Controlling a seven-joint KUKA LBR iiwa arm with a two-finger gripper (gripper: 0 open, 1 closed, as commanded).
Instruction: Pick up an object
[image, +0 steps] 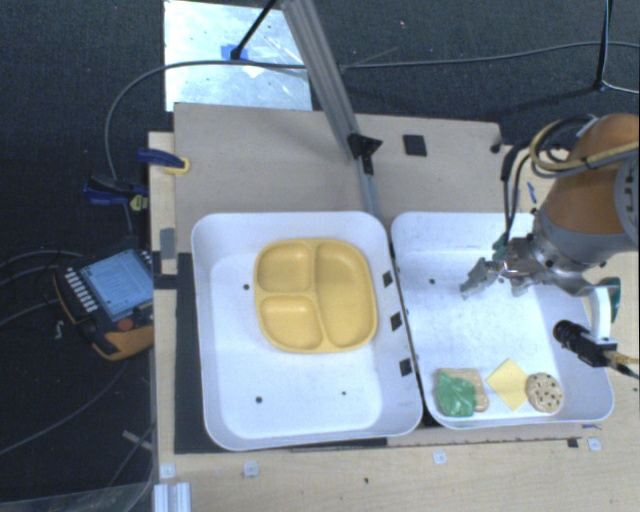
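Note:
Three small food items lie along the front of the right bin (440, 240): a green leafy piece on toast (459, 392), a yellow cheese slice (508, 384) and a round cookie (543, 393). My gripper (493, 279) hangs over the middle of this bin, well behind the items and apart from them. Its fingers are spread open with nothing between them. The grey arm with its orange band (590, 195) comes in from the right.
A yellow divided plate (315, 295) sits in the left bin (225, 390). A black fitting (583, 342) sticks out over the right bin's right rim. A slanted metal pole (335, 95) crosses behind the bins. Cables and a blue handheld device (112, 290) lie off the bench at left.

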